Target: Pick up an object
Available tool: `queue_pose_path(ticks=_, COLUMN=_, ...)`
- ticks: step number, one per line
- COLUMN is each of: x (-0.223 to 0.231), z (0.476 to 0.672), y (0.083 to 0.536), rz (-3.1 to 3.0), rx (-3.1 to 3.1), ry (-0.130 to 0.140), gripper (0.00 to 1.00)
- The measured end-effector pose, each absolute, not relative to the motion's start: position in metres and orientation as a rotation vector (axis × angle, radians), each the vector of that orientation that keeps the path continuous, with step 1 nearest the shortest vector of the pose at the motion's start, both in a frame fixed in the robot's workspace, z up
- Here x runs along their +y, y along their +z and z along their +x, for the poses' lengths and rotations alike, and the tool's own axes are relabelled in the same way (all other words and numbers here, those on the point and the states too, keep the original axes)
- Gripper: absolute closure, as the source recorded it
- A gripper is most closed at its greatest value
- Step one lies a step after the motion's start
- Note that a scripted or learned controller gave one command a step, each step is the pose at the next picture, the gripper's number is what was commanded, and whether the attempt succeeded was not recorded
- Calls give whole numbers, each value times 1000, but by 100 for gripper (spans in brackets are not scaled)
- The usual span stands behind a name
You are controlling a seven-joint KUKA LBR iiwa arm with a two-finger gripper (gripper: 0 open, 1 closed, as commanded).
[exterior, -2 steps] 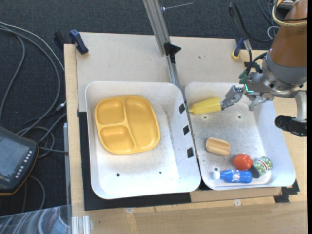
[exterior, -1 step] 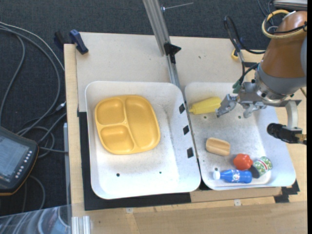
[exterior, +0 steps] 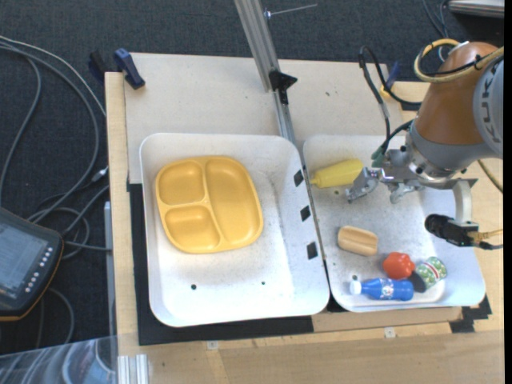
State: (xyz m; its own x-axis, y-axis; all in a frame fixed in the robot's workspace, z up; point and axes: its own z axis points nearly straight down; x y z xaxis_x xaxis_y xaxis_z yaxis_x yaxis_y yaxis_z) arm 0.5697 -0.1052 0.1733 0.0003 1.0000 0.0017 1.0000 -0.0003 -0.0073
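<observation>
Fingers' state: impossible to tell. Gripper (exterior: 374, 184) hovering in right white bin (exterior: 472, 282), just beside yellow plastic banana-shaped toy (exterior: 337, 173). Best centred over toy, lowered straight, closed across narrow width.

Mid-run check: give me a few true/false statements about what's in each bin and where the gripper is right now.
1. The yellow divided plate lies in the left bin. True.
2. The gripper hangs over the left bin. False: it is over the right bin, near that bin's far end.
3. The yellow corn-shaped toy lies just left of the gripper in the view. True.
4. The blue bottle lies on the divided plate. False: it lies at the right bin's near edge, beside a red ball.
5. The tan bread-like piece is between the fingers. False: it lies free on the bin floor, nearer the camera than the gripper.
</observation>
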Motion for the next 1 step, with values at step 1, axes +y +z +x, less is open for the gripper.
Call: queue_pose_path(ticks=1, x=-103, z=571, y=131, rz=-2217, rx=-2217, ry=6, gripper=0)
